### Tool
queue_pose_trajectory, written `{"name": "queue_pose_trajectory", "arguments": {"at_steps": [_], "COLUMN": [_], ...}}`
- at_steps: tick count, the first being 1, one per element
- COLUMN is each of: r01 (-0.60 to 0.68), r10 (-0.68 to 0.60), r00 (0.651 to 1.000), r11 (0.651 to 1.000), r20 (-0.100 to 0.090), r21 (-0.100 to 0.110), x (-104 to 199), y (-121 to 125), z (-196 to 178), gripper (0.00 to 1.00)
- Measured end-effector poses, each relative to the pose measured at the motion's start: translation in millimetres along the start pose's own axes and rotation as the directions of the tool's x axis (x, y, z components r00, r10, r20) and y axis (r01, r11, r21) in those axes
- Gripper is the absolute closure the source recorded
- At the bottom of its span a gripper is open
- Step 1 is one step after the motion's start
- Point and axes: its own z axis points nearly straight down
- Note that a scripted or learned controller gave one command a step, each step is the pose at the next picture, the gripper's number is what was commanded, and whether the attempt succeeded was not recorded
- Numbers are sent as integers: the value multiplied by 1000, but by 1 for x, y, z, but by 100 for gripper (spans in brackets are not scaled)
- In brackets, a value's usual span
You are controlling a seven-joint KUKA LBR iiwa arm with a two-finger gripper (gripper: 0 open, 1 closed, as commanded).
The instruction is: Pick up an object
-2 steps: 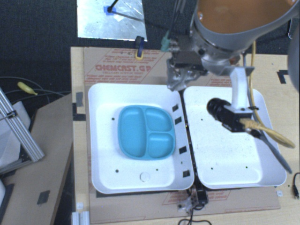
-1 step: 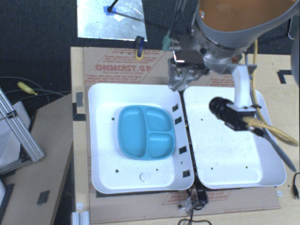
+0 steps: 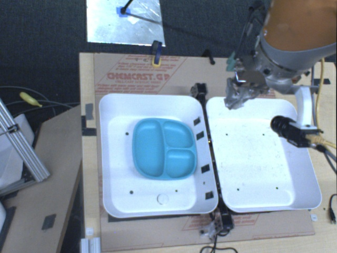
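Note:
A light blue divided plate (image 3: 163, 147) with three compartments lies flat in the middle of the left bin (image 3: 113, 136). A small pale round thing (image 3: 162, 198) rests near that bin's front wall. My gripper (image 3: 235, 100) hangs over the far left corner of the right bin (image 3: 263, 194), well to the right of the plate and apart from it. The grey arm with its orange band (image 3: 300, 15) rises behind it at the upper right. Nothing shows under or in the gripper.
A black cylinder on a white bracket (image 3: 288, 126) juts over the right bin's right side. Black clips (image 3: 202, 136) line the ridge between the bins. A cardboard sheet (image 3: 142, 75) lies under both bins, with a shiny foil sheet (image 3: 124, 12) behind.

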Motion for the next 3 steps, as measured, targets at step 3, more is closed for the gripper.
{"name": "queue_pose_trajectory", "arguments": {"at_steps": [3], "r01": [20], "r10": [-21], "r00": [1000], "r11": [1000], "r20": [-6], "r21": [-12], "x": [55], "y": [-18], "z": [-6], "gripper": [100]}}
